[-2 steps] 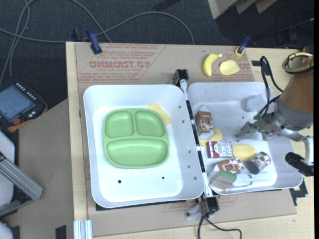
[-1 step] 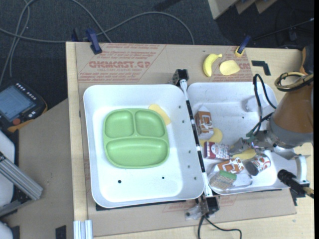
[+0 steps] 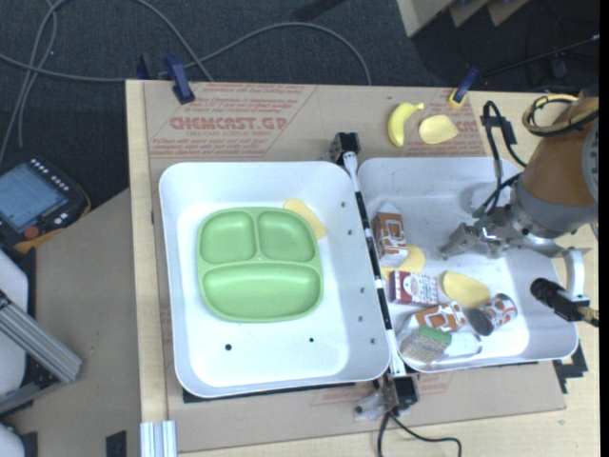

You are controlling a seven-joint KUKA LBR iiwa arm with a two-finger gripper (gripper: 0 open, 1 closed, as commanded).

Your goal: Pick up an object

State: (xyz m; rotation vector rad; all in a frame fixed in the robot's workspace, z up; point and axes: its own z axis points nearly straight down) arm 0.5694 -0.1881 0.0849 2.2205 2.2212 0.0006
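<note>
My gripper (image 3: 459, 243) hangs low over the middle of the right bin (image 3: 428, 184), at the end of the grey arm with the orange band (image 3: 559, 165). It hovers just above and right of a small brown and white carton (image 3: 388, 234) and a yellow piece (image 3: 413, 258). Below it lie a red and white carton (image 3: 410, 288), a yellow lemon-like object (image 3: 464, 287), a small can (image 3: 496, 310), another carton (image 3: 438, 317) and a round clear-wrapped item (image 3: 426, 347). I see nothing held in the gripper.
The left bin (image 3: 190, 350) holds a green divided plate (image 3: 259, 263) and a yellow wedge (image 3: 304, 216) at its upper right. A toy banana (image 3: 403, 120) and another yellow piece (image 3: 438, 129) lie on the bench behind the right bin. Blue clamps (image 3: 177, 77) grip the back edge.
</note>
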